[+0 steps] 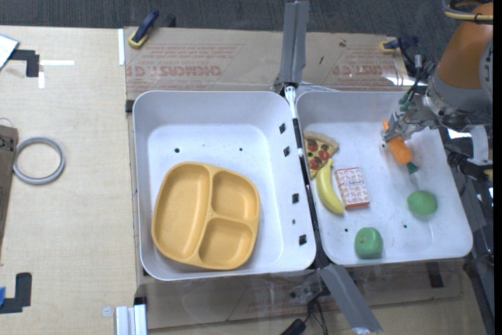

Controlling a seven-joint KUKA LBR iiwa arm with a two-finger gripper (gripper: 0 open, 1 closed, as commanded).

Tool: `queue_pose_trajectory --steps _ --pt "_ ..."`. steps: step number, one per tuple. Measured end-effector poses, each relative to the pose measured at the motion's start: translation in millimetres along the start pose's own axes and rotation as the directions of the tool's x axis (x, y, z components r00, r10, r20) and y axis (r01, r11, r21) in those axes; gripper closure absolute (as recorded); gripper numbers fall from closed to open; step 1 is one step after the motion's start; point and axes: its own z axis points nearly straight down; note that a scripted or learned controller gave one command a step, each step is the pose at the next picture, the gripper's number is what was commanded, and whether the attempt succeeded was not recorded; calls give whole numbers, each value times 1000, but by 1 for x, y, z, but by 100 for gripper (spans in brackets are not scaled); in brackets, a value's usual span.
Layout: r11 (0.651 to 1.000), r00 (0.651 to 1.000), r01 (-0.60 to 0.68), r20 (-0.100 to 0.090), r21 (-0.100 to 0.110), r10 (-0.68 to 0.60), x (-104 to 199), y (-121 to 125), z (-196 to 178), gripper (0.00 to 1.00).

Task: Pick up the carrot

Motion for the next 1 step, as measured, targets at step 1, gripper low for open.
queue_pose_trajectory --steps 1 --pt "994 994 107 2 1 -107 56 25 -128 100"
